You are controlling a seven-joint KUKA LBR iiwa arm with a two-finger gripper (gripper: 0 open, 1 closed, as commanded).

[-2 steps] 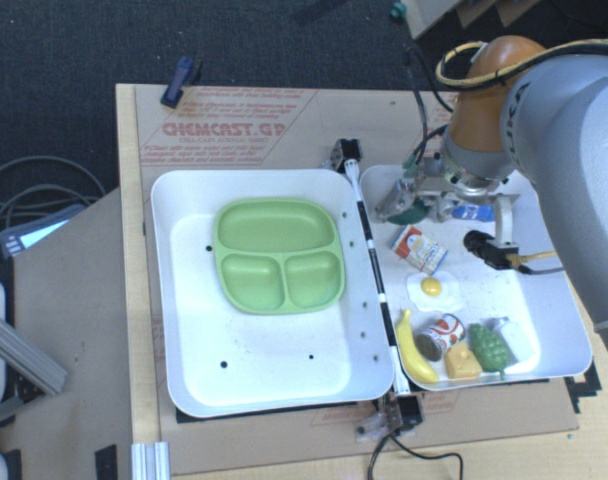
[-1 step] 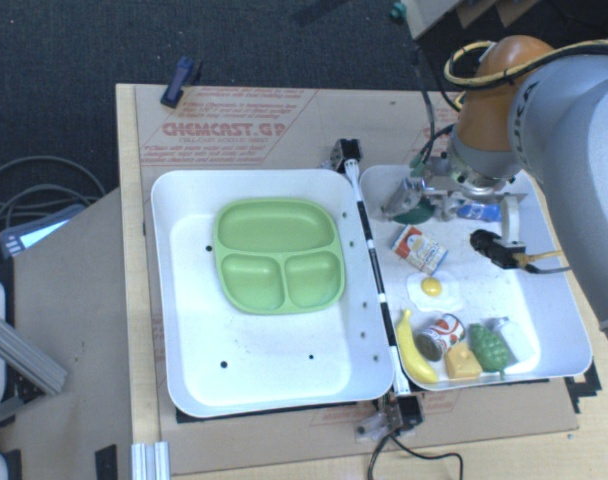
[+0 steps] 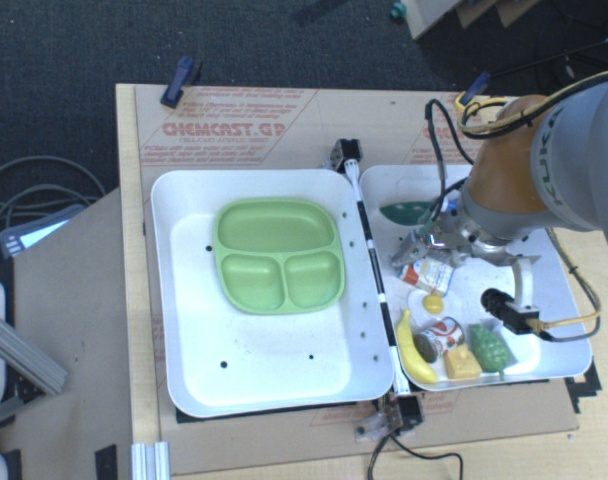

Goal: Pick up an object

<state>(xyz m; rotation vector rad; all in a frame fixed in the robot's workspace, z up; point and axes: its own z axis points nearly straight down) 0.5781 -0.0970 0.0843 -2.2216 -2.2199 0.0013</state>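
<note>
My gripper (image 3: pixel 427 240) hangs low over the upper middle of the right bin (image 3: pixel 567 366), below the grey wrist and its orange band (image 3: pixel 504 173). Just under it lies a red and white packet (image 3: pixel 430 271). A dark teal object (image 3: pixel 406 211) sits at the bin's far left, partly hidden by the gripper. Nearer the front lie a banana (image 3: pixel 414 350), a small red and white can (image 3: pixel 443 340), a yellow block (image 3: pixel 462 364) and a bumpy green object (image 3: pixel 490 349). A small yellow piece (image 3: pixel 433 304) rests between the packet and the can. I see nothing held.
The left bin (image 3: pixel 169 268) holds a light green divided plate (image 3: pixel 280 254) in its far half. A black part (image 3: pixel 504 309) with cables hangs off the arm over the right bin's right side. A ridge (image 3: pixel 372 268) divides the bins.
</note>
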